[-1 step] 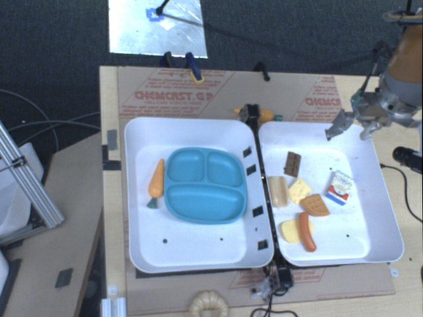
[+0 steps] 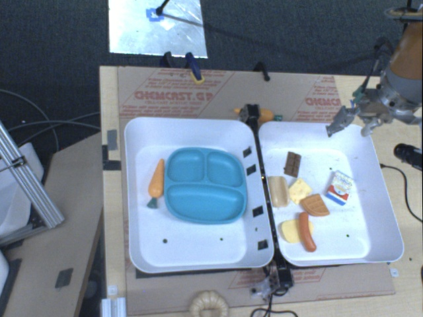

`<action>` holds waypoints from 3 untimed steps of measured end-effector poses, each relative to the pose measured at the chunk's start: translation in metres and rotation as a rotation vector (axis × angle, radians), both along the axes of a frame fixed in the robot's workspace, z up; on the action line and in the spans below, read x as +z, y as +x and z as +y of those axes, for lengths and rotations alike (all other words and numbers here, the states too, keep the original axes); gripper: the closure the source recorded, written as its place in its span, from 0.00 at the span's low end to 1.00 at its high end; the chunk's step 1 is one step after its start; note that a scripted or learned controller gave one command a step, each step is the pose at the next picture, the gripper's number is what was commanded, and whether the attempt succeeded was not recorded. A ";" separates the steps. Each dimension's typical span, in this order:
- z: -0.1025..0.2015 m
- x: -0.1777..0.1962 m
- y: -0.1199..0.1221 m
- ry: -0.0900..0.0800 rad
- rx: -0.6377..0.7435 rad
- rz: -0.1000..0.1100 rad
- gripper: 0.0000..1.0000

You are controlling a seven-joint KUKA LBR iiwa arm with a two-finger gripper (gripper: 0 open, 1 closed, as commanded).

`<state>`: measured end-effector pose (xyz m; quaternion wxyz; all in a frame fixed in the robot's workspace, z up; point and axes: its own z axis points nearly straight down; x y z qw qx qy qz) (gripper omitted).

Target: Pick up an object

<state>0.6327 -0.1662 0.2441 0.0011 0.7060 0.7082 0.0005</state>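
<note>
Camera view: jaws (image 2: 352, 121) spread apart and gripping nothing, above the right bin's (image 2: 383, 203) far rim.
Arm is cut off at the right edge. Below sit a chocolate bar (image 2: 292, 163), small carton (image 2: 340, 187), sausage (image 2: 307, 232) and blurry yellowish pieces; a carrot (image 2: 156, 179) lies beside the blue plate (image 2: 205, 184).

Two white bins (image 2: 192, 129) (image 2: 370, 170). One blue divided plate (image 2: 203, 183). One carrot (image 2: 156, 179). One chocolate bar (image 2: 293, 164). One sausage (image 2: 307, 232). One small carton (image 2: 340, 187).
</note>
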 end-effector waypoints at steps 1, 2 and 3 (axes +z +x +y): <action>-0.001 -0.042 0.004 0.000 -0.001 0.003 0.00; 0.001 -0.104 -0.001 0.001 -0.002 0.005 0.00; 0.001 -0.156 -0.001 0.000 -0.002 0.003 0.00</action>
